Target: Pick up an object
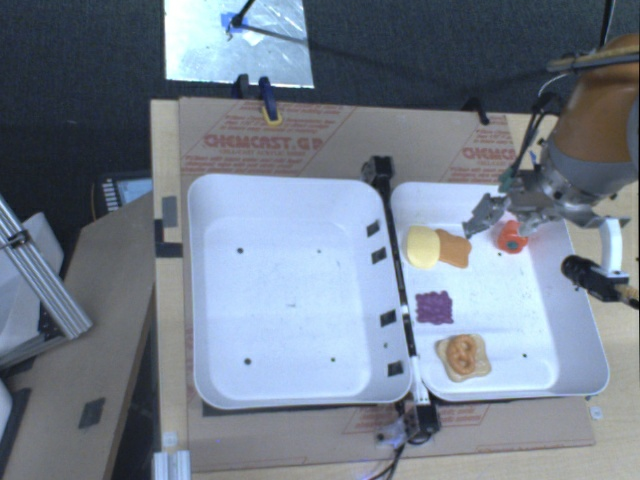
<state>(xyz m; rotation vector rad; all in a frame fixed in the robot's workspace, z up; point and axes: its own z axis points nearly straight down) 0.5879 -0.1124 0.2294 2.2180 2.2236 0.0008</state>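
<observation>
Arm (600, 118) cut off at right edge

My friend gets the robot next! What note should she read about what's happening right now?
Gripper: low over the right bin, near its far edge, next to the small orange-red object; nothing visibly held.
Right bin also holds: yellow-and-orange piece, purple cluster, tan pretzel-like piece.
Left bin: bare white floor.
Done: no object lifted yet.
Left: grasp one object and raise it.
</observation>
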